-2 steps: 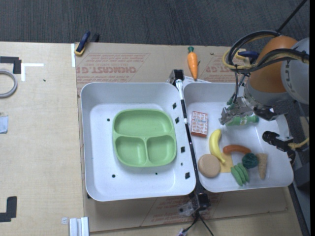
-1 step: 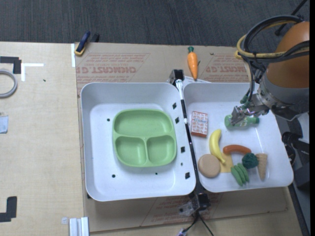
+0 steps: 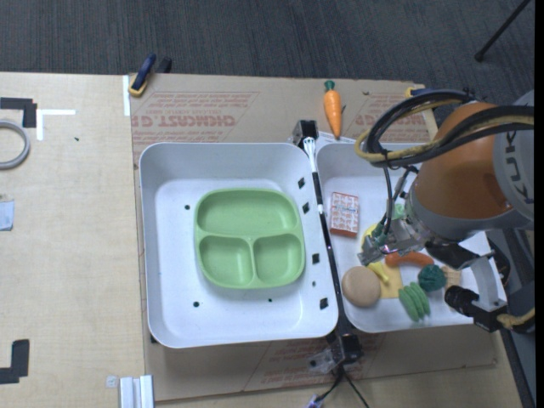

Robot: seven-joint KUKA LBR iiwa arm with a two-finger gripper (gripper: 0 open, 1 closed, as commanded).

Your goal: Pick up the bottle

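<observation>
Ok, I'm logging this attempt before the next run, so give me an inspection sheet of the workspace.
Surface: cardboard-covered bench bearing two white bins.
Job's things: no bottle that I can make out; it may be under the arm.
Clutter: green divided tray in the left bin; patterned card, tan ball, green toys in the right bin; toy carrot on the cardboard.
Grippers: claw low over the right bin, too cluttered to read.
Cables: black and yellow loop on the arm.
Surroundings: dark carpet.
</observation>
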